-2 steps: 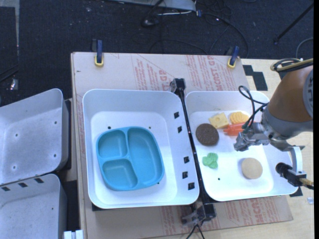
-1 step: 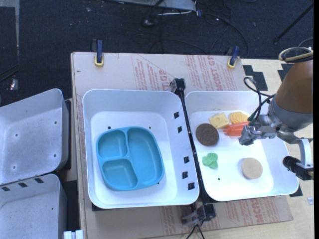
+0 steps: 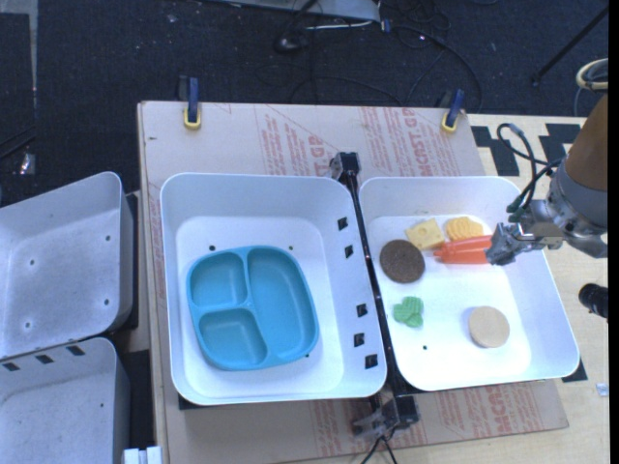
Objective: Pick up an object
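My gripper reaches in from the right and sits low over the right bin, right at the right end of an orange carrot-like piece. Whether it touches the carrot I cannot tell. Just behind the carrot lie a yellow ridged piece and a pale yellow wedge. A dark brown disc lies to the carrot's left. Nearer the front are a small green piece and a tan round disc.
The left bin holds a blue divided plate. A black clip strip runs between the two bins. A grey-white tray lies off the bench at the left. Yellow clamps hold the board's back edge.
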`<state>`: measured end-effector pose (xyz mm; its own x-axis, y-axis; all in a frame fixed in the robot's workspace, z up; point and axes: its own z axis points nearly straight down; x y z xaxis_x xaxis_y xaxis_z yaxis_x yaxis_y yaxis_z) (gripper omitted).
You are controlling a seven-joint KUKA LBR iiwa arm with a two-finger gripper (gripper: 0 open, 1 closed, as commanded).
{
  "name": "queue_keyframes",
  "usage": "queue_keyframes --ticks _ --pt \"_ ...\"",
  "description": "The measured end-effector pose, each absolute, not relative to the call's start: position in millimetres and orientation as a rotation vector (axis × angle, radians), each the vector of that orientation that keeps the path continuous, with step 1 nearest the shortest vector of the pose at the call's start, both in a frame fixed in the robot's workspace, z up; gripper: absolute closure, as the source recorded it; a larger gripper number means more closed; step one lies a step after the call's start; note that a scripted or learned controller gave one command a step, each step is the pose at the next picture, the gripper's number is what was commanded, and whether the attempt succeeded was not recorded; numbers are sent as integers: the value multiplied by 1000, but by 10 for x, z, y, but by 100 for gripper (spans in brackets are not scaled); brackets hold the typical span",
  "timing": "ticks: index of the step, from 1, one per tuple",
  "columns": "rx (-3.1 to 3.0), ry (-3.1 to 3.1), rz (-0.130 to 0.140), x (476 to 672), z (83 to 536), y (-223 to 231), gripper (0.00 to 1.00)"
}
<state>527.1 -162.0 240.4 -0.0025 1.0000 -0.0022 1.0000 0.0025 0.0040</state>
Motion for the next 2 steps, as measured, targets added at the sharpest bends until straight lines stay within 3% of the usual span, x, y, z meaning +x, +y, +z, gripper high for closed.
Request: queue_keyframes --ticks 2 --pt "2212 2232 2 5774 2412 -635 100"
